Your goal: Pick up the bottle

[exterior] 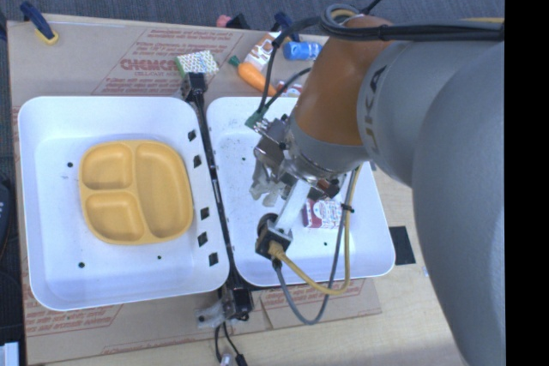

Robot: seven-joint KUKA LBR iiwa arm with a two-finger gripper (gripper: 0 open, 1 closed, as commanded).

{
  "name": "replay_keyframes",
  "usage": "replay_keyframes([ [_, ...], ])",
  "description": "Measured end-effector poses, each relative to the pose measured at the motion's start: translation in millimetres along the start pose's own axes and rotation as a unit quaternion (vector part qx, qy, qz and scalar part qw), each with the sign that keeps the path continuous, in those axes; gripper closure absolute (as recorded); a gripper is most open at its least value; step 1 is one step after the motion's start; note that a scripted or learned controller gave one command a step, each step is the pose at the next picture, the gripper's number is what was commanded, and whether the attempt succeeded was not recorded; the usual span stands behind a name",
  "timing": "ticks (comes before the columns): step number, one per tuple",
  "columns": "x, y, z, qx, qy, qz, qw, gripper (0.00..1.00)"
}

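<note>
1. While parked over right bin's (371, 246) middle: gripper (266, 184), opening impossible to tell.
2. Bottle (256, 64) outside, on cardboard (129, 56) past that bin's far edge, well apart from gripper.

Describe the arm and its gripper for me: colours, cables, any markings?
The arm is bulky, rounded and grey, with an orange band above the wrist and dark lettering partly visible on the grey shell. Black cables run across its top. The gripper is bare grey metal, with a black connector and a yellow cable looping below it.
</note>
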State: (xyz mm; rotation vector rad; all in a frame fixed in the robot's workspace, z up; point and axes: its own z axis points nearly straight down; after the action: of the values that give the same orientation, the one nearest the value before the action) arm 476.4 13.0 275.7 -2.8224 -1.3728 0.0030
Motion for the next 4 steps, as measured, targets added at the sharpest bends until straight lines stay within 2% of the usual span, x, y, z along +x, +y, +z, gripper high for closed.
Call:
replay_keyframes([
  [1,25.4,-21.2,24.8,0.002,-0.002,-0.029,0.9996,1.00],
  [2,42.2,-34.6,26.5,0.003,-0.002,-0.168,0.9857,1.00],
  [3,-11.5,9.3,0.9,-0.001,-0.001,-0.246,0.9692,1.00],
  [4,1.9,-2.3,52.6,0.001,-0.001,-0.399,0.9170,1.00],
])
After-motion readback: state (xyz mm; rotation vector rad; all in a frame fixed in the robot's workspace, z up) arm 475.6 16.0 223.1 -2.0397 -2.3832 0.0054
